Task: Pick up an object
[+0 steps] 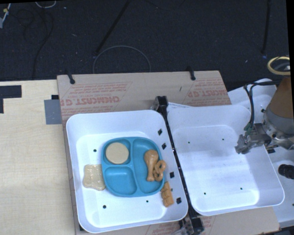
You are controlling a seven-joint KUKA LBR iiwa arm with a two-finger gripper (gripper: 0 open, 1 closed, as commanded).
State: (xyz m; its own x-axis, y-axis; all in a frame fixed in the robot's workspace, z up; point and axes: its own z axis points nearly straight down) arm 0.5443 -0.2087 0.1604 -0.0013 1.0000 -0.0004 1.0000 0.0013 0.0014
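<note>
Two bins; claw (243, 147) over right bin's (217, 195) right edge.

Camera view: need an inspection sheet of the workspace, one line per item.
Surface: two white bins side by side on a cardboard sheet; left bin, right bin.
Job's things: in the left bin, a blue divided plate holds a tan round disc and a brown pretzel-like piece; a pale flat piece lies against the plate's left edge, a small orange-brown piece at its lower right.
Clutter: nothing seen.
Gripper: gripper over the right bin's right side, holding nothing that can be seen.
Cables: black cables on the dark floor behind the bench.
Surroundings: light wooden bench.
</note>
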